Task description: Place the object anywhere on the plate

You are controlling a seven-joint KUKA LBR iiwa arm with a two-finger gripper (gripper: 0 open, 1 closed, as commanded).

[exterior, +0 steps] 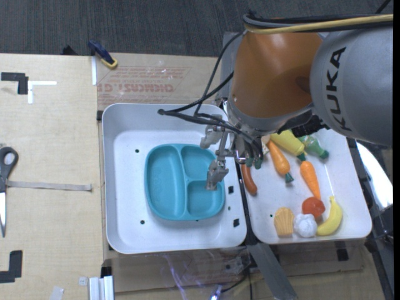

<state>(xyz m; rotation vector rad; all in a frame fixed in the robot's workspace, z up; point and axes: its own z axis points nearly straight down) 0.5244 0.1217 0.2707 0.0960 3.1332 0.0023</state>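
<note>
Overhead view of the worktop (50,230) with two white bins side by side. The left bin (119,230) holds a blue divided plate (169,186). The gripper (217,174) hangs above the plate's right edge. The right bin (356,224) contains toy foods: a sausage (249,179) at its left edge, two carrots (279,160), a corn cob (287,142), a tomato (312,206) and a banana (331,217). Scissors (5,180) lie at far left.

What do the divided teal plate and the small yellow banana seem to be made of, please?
The divided teal plate looks like moulded plastic: uniform colour, rounded compartment ridges, soft sheen. The small yellow banana appears to be toy plastic or rubber, smooth and evenly coloured; which one is unclear.
</note>
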